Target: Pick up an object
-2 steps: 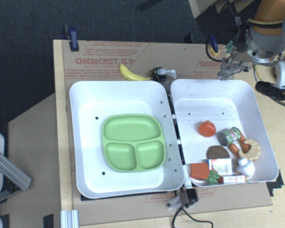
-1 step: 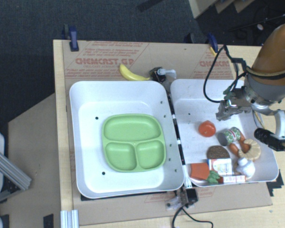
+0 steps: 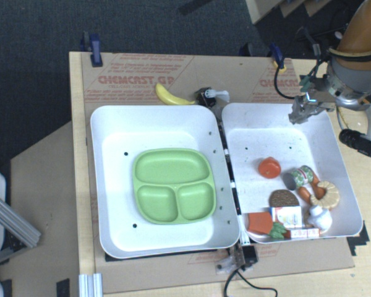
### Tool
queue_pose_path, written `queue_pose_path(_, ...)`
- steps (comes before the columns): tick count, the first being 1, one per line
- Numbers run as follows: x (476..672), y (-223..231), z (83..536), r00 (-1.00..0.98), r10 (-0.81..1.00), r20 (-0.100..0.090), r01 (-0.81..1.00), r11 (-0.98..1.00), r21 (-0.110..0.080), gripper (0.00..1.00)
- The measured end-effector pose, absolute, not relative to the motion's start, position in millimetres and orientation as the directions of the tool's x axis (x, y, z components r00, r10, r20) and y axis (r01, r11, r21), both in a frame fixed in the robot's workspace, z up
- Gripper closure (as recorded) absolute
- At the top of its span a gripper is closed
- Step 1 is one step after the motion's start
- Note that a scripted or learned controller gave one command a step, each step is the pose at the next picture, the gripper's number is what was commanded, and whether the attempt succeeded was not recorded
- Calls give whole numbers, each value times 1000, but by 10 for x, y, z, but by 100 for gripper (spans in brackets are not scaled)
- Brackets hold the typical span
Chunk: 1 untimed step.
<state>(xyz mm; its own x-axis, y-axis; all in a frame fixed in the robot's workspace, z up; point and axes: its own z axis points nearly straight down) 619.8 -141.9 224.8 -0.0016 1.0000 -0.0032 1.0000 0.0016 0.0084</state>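
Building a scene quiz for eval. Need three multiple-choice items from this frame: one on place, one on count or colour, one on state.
1. Where does the banana lie?
A. In the left bin
B. On the bench behind the left bin
C. On the green tray

2. How many compartments does the tray have?
A. Two
B. Three
C. Five

3. Where is the end effector relative to the toys?
A. Over the right bin's far edge, apart from the toys
C. Down among the toys at the near corner
B. Resting on the tray

Answers:
1 B: the banana sits on the board past the left bin's far rim.
2 B: one wide section above two smaller ones.
3 A: it is at the right bin's far rim, while the toys, such as the red one, cluster toward the near right corner.
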Motion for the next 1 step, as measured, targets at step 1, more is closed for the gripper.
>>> queue_pose_path(1,5923,-1227,1715,1,1000,2,1000,-1,-6,0)
